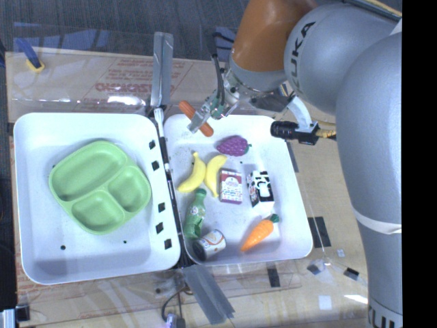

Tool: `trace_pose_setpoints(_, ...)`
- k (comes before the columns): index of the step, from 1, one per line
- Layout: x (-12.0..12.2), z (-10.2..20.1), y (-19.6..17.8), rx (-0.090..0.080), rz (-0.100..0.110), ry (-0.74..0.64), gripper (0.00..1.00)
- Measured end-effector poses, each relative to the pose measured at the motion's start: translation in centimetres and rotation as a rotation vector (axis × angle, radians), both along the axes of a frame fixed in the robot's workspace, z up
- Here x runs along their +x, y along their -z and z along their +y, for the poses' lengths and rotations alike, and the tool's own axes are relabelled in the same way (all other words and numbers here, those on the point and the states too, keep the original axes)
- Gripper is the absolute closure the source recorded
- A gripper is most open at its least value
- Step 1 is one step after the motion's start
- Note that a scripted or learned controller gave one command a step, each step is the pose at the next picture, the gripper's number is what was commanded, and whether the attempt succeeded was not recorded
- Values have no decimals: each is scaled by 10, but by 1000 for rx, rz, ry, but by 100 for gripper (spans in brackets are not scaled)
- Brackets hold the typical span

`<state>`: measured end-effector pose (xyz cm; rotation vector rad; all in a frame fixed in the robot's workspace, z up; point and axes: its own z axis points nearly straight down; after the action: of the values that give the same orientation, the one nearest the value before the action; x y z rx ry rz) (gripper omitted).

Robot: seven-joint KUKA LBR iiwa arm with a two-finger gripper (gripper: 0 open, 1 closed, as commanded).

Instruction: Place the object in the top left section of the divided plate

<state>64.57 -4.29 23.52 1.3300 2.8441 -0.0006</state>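
The arm [341, 67] reaches over the right bin [293, 241]; the left bin [34, 251] bears the green divided plate [99, 185]. The gripper [202, 120] hangs at the right bin's far left corner, its fingers closed on a small orange sausage-like piece [194, 117], lifted clear of the bananas [203, 173] below. The piece looks light, stiff and smooth-skinned, so a mid-length pinch probably suits it, though it may swivel.

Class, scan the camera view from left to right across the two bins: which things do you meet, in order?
Green divided plate → green bottle → purple grapes → black-and-white carton
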Motion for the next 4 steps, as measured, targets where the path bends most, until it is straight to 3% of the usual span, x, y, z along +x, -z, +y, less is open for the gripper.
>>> trace_pose_setpoints(1, -50, 82, 44, 0, 6, 182, 100)
trace_pose_setpoints(2, -50, 82, 44, 0, 6, 182, 0)
trace_pose_setpoints(3, -50, 82, 34, 0, 7, 178, 100)
trace_pose_setpoints(4, -97, 115, 0, 1, 4, 123, 100)
